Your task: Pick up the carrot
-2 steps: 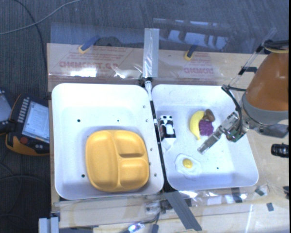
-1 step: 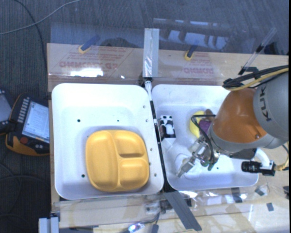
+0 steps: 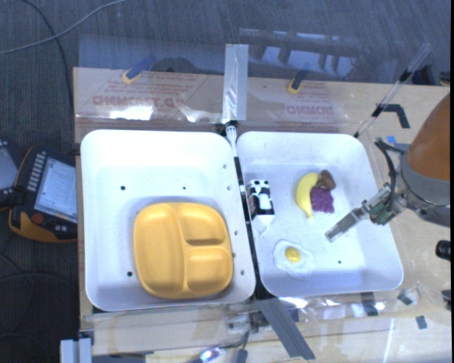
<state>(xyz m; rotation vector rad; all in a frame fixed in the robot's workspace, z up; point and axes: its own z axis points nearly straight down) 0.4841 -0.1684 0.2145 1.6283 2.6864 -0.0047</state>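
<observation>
Camera view, looking down at a slant.

- Right bin, white and shallow, sat on the table; taken as the landmark.
- Left bin lay directly to the right bin's left, their rims meeting along a dark seam.
- A yellow divided tray rested in the left bin, towards its near half.
- Inside the right bin, roughly centre: a banana, curved, lying flat.
- Purple grapes touched the banana on its right side.
- A small brown item sat at the grapes' far edge; too small to identify.
- Near the right bin's front wall, left of centre: a fried egg, apart from the banana.
- Against the right bin's left wall: a small black-and-white item; its kind was unclear.
- None of these items could be made out as the carrot.
- The arm, showing its orange band, reached over the right bin's right wall.
- The gripper pointed down and left over the bin's right half, just right of the grapes and beyond the egg, nothing visibly held. Whether it was open or closed could not be told.
- Left of both bins, off the table: a handheld control pendant on the grey carpet.
</observation>
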